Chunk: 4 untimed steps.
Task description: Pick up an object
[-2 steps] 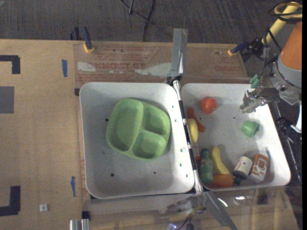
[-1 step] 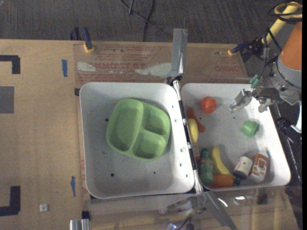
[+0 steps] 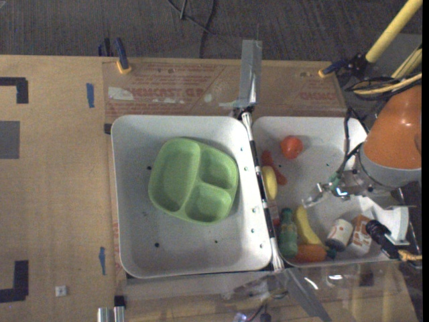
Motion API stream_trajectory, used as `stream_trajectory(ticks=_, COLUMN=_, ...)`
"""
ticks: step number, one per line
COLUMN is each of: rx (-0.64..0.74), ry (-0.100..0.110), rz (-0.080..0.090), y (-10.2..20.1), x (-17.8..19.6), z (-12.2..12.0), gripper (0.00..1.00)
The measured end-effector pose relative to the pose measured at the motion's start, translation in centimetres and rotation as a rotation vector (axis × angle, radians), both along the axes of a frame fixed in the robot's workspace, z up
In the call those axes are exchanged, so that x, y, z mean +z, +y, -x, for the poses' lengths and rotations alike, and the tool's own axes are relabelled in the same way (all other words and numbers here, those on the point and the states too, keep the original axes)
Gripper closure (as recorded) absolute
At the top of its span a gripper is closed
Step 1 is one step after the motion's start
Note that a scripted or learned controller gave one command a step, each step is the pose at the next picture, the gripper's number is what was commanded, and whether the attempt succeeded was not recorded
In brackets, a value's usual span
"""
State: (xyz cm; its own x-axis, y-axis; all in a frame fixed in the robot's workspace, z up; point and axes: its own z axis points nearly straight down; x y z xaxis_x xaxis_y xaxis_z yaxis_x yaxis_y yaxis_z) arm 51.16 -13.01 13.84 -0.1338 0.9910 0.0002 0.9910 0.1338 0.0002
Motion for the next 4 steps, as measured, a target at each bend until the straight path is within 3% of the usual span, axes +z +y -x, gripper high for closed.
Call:
stream_trajectory(ticks=1, rx=0.090, ry=-0.003, rz=0.001, y=3.2, x=16.2, z=-7.0, gripper=0.00)
stream_trajectory(ticks=2, rx=0.286, ry=-0.001, rz=0.000, y=1.9, x=-1.5, z=-4.3, gripper=0.00)
stream_trajectory(ticks=3, rx=0.400, ry=-0.011, rz=0.004, y=-0.3, x=-4.9, z=2.9, gripper=0.00)
stream_trajectory(ticks=4, rx=0.302, ry=-0.004, rz=0.002, y=-3.0, x=2.5, z=-8.3, gripper=0.00)
